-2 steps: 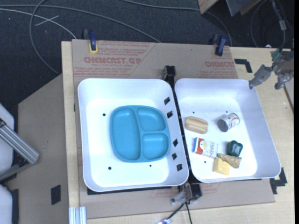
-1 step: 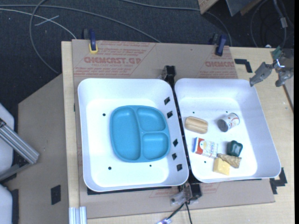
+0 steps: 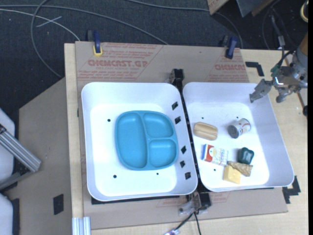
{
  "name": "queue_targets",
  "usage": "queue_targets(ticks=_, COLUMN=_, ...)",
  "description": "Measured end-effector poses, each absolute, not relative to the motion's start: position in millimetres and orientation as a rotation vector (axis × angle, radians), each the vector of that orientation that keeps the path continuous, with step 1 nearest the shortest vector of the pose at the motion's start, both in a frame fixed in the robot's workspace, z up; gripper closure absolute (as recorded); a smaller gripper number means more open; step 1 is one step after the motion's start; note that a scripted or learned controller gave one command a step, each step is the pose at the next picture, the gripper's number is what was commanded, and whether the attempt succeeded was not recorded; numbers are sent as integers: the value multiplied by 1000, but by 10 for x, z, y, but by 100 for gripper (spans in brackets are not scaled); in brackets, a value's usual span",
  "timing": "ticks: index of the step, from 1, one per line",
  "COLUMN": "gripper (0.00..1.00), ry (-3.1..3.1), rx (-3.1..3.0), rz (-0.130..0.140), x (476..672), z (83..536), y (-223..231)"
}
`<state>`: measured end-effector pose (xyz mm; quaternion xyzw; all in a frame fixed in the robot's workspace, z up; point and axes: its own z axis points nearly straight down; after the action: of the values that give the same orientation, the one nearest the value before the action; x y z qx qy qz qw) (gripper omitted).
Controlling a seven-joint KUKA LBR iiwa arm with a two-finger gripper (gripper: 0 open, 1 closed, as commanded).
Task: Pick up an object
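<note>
The right bin [image 3: 274,131] holds several small objects: a tan bread roll [image 3: 205,130], a small tin can [image 3: 238,128] on its side, a white and red packet [image 3: 214,154], a dark teal block [image 3: 245,155] and a yellow cheese wedge [image 3: 236,173]. My gripper [image 3: 270,93] hangs over the bin's far right corner, well above and behind the can. Its two fingers are spread wide with nothing between them.
In the left bin [image 3: 98,106] lies a blue divided plate [image 3: 146,140]. Black clips line the seam between the bins. Blue clamps [image 3: 98,47] hold the cardboard base at the back. Cables trail across the dark floor behind.
</note>
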<state>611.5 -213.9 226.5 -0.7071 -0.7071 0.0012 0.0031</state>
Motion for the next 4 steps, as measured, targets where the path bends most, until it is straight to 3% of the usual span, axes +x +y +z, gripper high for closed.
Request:
queue_targets(ticks=2, gripper=0, ry=-2218, rx=-2217, rz=4, x=6030, z=1406, y=-2139)
queue_targets(ticks=3, gripper=100, ry=-2224, rx=-2221, rz=-3, x=6050, z=1552, y=-2142)
queue_targets(ticks=4, gripper=100, ry=-2227, rx=-2226, rz=-6, x=6046, z=2195, y=-2195)
